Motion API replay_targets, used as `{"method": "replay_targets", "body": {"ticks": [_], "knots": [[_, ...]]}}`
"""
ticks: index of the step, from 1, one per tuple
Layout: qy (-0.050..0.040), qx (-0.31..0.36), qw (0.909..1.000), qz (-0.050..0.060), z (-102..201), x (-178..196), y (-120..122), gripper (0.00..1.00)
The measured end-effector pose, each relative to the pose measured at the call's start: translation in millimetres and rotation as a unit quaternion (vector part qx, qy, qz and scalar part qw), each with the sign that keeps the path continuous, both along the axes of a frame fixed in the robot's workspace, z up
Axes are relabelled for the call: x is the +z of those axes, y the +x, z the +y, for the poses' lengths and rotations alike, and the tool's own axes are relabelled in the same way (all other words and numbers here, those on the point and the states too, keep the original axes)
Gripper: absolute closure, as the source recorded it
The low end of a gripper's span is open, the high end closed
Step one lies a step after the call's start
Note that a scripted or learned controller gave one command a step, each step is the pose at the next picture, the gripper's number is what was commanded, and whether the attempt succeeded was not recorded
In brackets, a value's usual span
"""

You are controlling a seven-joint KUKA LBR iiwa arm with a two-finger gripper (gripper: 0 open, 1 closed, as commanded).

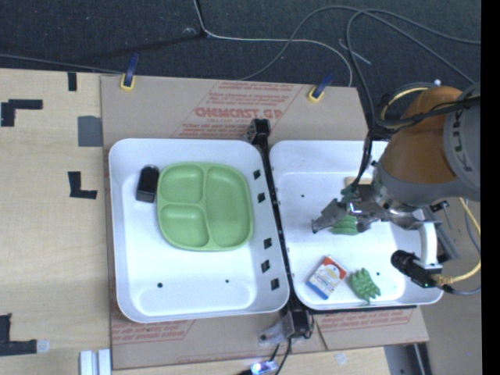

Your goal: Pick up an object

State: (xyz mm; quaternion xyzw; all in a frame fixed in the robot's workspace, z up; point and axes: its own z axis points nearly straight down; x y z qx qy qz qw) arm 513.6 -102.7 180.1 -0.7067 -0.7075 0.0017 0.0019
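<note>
The arm (426, 151) comes in from the right and reaches down into the right bin (312, 166). It is grey with an orange band.

The hand (337, 219) is low in the middle of this bin. Its dark fingers (324, 222) point to the left. A small green thing (344, 226) sits right at the fingers, partly under them. I cannot tell if the fingers are wide or narrow, or if they grip the green thing at all.

Below the hand, near the front wall of the same bin, lies a small packet (326, 276). It is white with blue and orange on it. Just to the right of the packet lies a bumpy green toy (364, 284). Both are apart from the hand.

Far to the left of the hand is the left bin (187, 299). In it lies a green plate (205, 206) with three parts. A small black block (147, 183) rests just past the plate, touching its left edge or very close to it.

Black clips (266, 209) join the two bins in the gap between them, left of the hand.

The bins sit on a brown board (234, 104) on the desk (39, 233). Thin cables (328, 30) curl over the dark floor behind the hand.
</note>
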Motion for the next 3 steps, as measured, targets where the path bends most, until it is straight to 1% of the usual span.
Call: {"method": "replay_targets", "body": {"ticks": [1, 2, 3], "knots": [[0.0004, -0.001, 1.0000, 0.001, -1, -59, -11, 0.00], [-0.0006, 0.000, 1.0000, -0.002, -1, -97, -11, 0.00], [-0.0008, 0.000, 1.0000, -0.003, -1, -85, -10, 1.00]]}}
